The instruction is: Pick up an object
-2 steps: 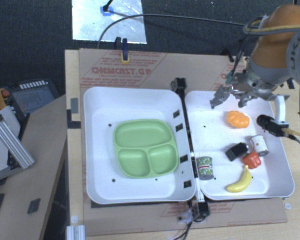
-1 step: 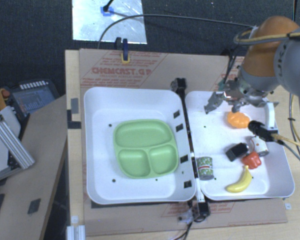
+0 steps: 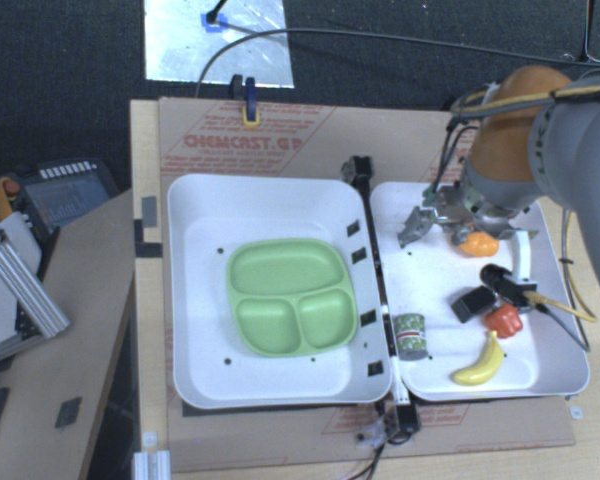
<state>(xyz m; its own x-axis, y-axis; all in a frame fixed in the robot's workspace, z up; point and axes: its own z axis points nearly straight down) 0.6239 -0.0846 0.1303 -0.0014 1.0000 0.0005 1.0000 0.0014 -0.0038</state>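
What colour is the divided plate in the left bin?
Light green, plain; the camera view shows the divided plate clearly.

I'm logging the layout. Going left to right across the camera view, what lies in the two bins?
Green divided plate → small can → yellow banana → red item.

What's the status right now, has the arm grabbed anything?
Gripper low in right bin, nothing seen held. Orange object just beside it. Banana, can untouched.

Glossy white plastic bins, smooth green plastic tray, matt brown cardboard beneath, shiny foil sheet.
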